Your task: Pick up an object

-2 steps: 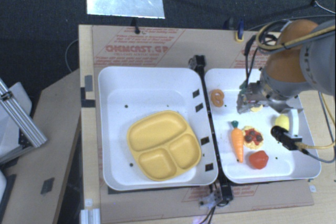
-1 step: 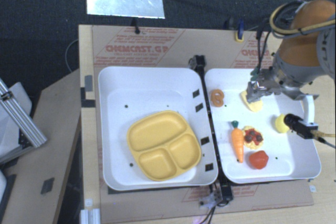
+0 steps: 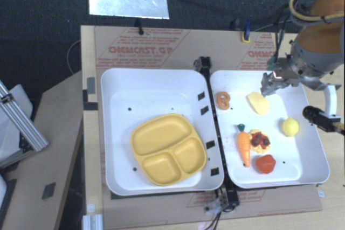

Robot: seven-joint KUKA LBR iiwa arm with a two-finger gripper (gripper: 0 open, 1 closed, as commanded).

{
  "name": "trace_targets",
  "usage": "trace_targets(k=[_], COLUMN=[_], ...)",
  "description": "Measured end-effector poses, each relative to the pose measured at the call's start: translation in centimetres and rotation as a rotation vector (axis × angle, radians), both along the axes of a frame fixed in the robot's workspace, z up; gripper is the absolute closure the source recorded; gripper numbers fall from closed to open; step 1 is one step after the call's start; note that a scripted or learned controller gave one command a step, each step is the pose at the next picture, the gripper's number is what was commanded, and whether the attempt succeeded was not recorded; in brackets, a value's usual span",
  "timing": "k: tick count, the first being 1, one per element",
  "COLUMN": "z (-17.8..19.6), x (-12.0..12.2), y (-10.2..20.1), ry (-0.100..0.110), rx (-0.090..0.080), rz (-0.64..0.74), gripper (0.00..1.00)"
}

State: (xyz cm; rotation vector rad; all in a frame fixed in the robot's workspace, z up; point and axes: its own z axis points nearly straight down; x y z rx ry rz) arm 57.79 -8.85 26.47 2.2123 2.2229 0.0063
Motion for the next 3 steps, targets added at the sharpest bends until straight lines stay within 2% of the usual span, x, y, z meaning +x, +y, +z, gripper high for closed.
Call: trace_targets(k=[1, 3], z=[-1.0, -3.6], x=[-1.4, -1.9], y=[4.6, 14.3], ry=[0.007, 0.007], rx=[0.002, 0.002], rz=[0.003, 0.004], gripper=[1.0, 1.0])
